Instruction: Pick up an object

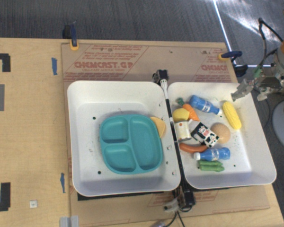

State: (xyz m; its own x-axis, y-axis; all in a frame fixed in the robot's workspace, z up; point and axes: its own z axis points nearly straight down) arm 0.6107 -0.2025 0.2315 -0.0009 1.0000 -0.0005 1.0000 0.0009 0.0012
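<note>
A shallow white left bin (80,126) and a shallow white right bin (255,160) sit side by side on a bench, seen from above at a slant.

The gripper (248,86) hangs at the right bin's upper right corner, just above the rim, and nothing is seen between its fingers; how far apart they stand cannot be told. For a clean pick, the corn cob (232,115), lying nearest and apart from the crowd, is judged the easiest target (its neighbours touch or overlap).

The left bin holds a teal divided tray (130,143), with a yellow piece (159,126) tucked at its right edge. The right bin holds, clustered at its left half, a blue bottle (203,105), a brown egg-like object (221,131), a smaller blue bottle (215,153), an orange carrot (193,148) and a green bean pod (210,166).
</note>
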